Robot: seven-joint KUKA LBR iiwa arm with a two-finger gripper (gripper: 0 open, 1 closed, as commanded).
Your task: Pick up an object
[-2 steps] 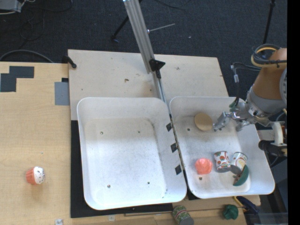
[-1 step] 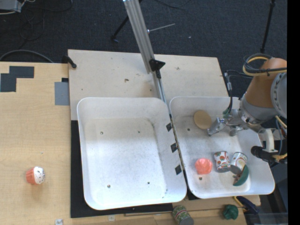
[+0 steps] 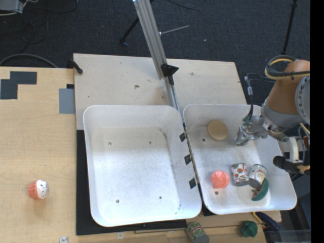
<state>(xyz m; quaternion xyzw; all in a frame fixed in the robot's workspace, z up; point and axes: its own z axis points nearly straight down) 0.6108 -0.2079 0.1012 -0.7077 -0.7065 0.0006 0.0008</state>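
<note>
Arm enters from the right; gripper sits low in the right bin, just beside the tan round disc and apart from it. Cannot tell whether the jaws are spread or pressed together; nothing visibly pinched. Judgement: approach step, nothing lifted yet. The disc looks flat and low, so a good grasp likely needs the jaws straddling its edges, centred, descending fully to the bin floor before closing; an off-centre close may just push it. Right bin contents: the disc near the back, a pink ball toward the front, two small cans beside it, a green piece touching the nearer can. Left bin holds no objects.
</note>
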